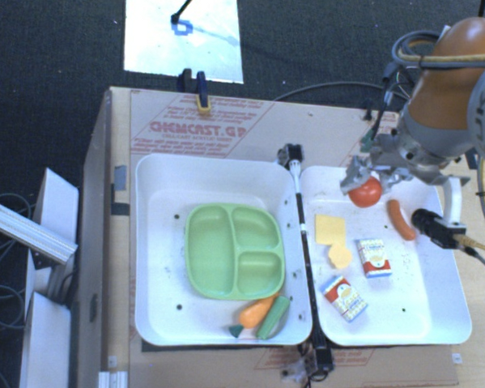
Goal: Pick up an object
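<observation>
Hovering low over the far end of the right bin (455,322), the tool (371,178) sits right at a red tomato (365,192), which shows just beneath and in front of it. Whether that tomato is clamped or merely under the tool, I cannot tell from this slant. By my reading the step in hand is the grasp itself, or the start of a lift.

Other candidates lie close by in the same bin: an orange sausage (402,219) just beside the tomato, a yellow cheese slice (331,229) and a smaller yellow wedge (340,255) nearer the middle, and two small red-and-white cartons (374,257) (343,297) toward the near side. The left bin (158,185) holds a green divided plate (234,251) with a carrot (255,311) and a green vegetable (274,316) against its near edge.

The next move probably calls for a straight rise away from the bin floor, slow enough to show whether the tomato comes along. A round, smooth thing like that may well slip out, so a firm, centred hold matters.
</observation>
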`<state>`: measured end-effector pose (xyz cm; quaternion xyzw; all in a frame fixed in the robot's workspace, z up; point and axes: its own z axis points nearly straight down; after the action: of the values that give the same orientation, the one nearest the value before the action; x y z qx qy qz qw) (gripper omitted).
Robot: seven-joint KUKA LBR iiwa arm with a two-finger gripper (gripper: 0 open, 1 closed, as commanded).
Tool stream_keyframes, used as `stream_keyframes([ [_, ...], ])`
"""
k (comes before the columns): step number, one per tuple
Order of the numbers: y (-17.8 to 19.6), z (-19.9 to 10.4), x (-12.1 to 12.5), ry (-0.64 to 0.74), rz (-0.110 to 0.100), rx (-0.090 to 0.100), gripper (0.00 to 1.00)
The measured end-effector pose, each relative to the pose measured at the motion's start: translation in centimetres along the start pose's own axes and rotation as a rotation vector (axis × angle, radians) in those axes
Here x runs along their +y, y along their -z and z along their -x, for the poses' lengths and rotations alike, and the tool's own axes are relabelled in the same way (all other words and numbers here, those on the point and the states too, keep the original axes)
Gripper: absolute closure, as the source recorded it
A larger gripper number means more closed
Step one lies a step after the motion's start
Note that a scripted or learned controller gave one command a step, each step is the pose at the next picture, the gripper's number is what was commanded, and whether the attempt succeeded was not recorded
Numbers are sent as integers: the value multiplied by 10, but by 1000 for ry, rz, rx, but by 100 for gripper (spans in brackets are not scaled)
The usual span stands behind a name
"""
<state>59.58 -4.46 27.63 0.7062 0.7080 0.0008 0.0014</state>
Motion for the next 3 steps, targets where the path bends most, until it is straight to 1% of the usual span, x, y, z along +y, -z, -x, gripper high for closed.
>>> stream_keyframes([
  [1,-5,-19,-68,0,-2,1,100],
  [2,1,-8,-109,-1,-1,0,100],
  [3,-38,43,-110,-2,-3,0,100],
])
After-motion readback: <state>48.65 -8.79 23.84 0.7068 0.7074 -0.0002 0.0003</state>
